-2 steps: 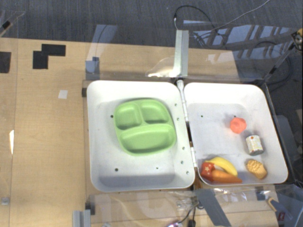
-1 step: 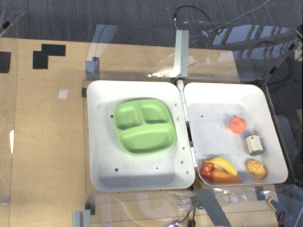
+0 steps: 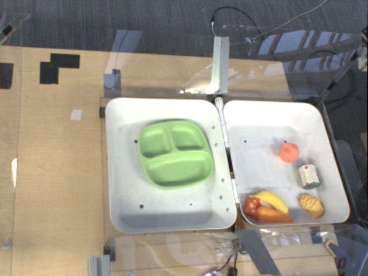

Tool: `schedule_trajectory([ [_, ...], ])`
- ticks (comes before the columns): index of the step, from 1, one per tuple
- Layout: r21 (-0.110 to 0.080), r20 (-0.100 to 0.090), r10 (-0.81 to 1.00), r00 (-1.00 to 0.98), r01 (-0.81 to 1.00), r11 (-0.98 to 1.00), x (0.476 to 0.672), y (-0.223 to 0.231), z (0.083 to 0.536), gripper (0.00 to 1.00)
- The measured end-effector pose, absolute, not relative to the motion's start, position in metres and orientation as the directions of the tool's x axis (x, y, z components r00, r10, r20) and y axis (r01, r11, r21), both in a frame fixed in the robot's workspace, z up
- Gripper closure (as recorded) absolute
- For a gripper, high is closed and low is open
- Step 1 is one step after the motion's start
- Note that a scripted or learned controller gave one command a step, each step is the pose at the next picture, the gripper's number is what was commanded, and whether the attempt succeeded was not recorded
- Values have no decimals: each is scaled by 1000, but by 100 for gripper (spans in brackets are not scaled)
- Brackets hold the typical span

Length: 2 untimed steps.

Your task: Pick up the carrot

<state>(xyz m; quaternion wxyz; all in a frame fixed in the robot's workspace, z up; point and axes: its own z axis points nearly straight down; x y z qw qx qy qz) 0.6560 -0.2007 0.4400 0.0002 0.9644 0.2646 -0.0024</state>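
Observation:
The carrot [image 3: 274, 215] is orange and lies flat along the front wall of the right bin [image 3: 270, 125], near its front left corner. A yellow banana [image 3: 271, 200] lies just behind it, touching or nearly touching. A red item [image 3: 252, 204] sits at the carrot's left end.
The right bin also holds a small orange-red ball [image 3: 289, 151], a little can [image 3: 309, 176] and a yellow-brown lumpy item [image 3: 311, 205]. A green divided plate [image 3: 175, 153] lies in the left bin [image 3: 123, 206]. A metal post [image 3: 221, 65] stands behind the bins.

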Motion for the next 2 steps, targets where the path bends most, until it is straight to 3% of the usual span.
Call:
schedule_trajectory([
  [1, 0, -1, 897, 442, 897, -442, 656, -204, 433, 100],
  [2, 1, 0, 1000, 11, 1000, -11, 671, -128, 433, 100],
])
